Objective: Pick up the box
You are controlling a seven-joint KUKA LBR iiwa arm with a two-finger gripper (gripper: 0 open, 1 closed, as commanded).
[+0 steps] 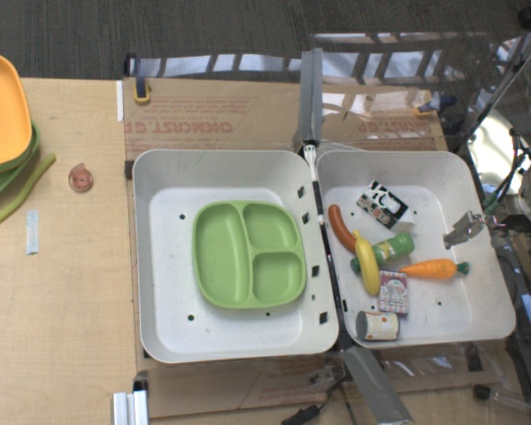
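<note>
Bins sit side by side across the middle of the frame. The left bin holds a green divided plate, lying flat near its centre. The right bin holds the clutter: a small pink box lies flat in its lower middle, just right of a banana and just above a short can tipped on its side. A sausage lies slantwise at the banana's upper end, a green bottle rests beside the banana, and a carrot points left just right of the box, its tip near the box's upper corner. A black-and-white packet lies toward the bin's upper part, apart from the rest.

The gripper hangs at the right side of the right bin, above the carrot and well apart from the box. Whether its jaws are spread or pressed together cannot be told.

An orange plate lies at the upper left edge of the frame.
</note>
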